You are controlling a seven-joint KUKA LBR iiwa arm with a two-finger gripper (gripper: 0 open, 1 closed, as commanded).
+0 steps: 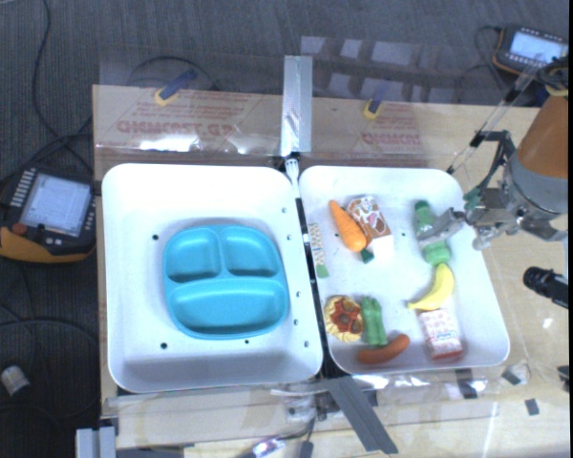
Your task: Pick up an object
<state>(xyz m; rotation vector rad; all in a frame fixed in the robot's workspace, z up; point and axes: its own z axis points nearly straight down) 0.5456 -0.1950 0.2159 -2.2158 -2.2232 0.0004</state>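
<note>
The right bin (477,270) holds several toy foods. An orange carrot (347,225) lies beside a red-and-white snack packet (369,216). Further right are a green bottle-like piece (423,216) and a smaller green piece (437,253). Lower down lie a yellow banana (435,287), a red-labelled carton (441,334), a brown sausage (383,350), a round pasta piece (341,317) and a green vegetable (371,319). My gripper (461,219) hangs over the bin's upper right edge, just right of the green bottle-like piece, with nothing seen held in it.
The left bin (134,208) carries a blue divided tray (226,279). A metal divider (297,113) stands behind the seam between the bins. A handheld pendant (43,213) lies off the bench to the left, with cables across the floor.
</note>
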